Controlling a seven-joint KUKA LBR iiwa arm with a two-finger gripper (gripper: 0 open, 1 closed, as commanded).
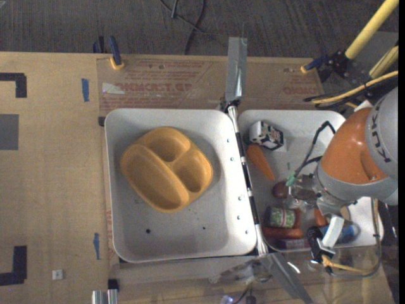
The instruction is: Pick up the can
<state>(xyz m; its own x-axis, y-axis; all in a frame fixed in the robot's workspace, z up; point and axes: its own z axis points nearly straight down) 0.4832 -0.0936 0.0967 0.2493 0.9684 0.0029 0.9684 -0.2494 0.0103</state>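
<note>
Camera view, gripper (302, 194) low in the right bin (297, 120), just beside the can (282, 218), finger state can't be told

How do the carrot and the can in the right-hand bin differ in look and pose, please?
The carrot is plain orange and tapered; the can is a stubby cylinder with a green and red label. The carrot lies slantwise near the bin's left wall, well above the can; the can lies crosswise lower down, beside the hand. Both lie on their sides in the right bin.

Yellow divided plate (166, 168); orange carrot (260, 161); green-labelled can (282, 218); white bins (120, 189).
</note>
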